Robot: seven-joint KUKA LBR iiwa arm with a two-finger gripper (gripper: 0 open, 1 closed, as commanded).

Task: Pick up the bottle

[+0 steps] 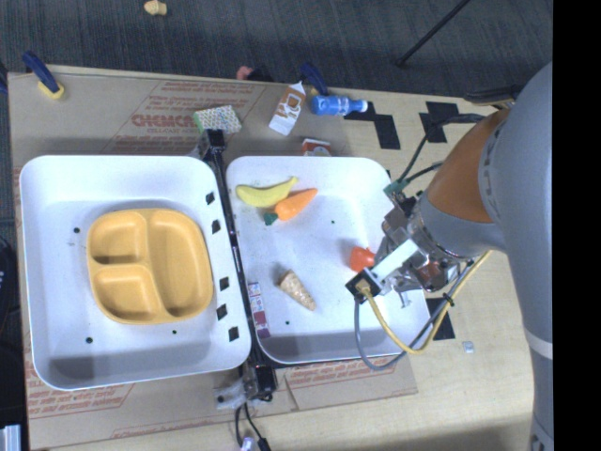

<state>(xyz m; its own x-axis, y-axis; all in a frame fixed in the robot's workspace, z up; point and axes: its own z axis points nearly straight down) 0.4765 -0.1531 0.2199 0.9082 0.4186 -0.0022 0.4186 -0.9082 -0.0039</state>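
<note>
A small blue bottle (335, 106) lies on its side on the cardboard behind the right bin (376, 172), outside both bins. My gripper (410, 271) hangs low over the right side of that bin, far in front of the bottle. A red-orange object (362, 256) lies just left of the gripper, partly hidden by it; I cannot tell whether they touch.
The right bin also holds a banana (265, 193), a carrot (294, 204) and a tan cone-shaped item (297, 289). A yellow divided plate (150, 263) sits in the left bin (47, 346). A small carton (287, 109) and a patterned packet (218, 118) lie near the bottle.
</note>
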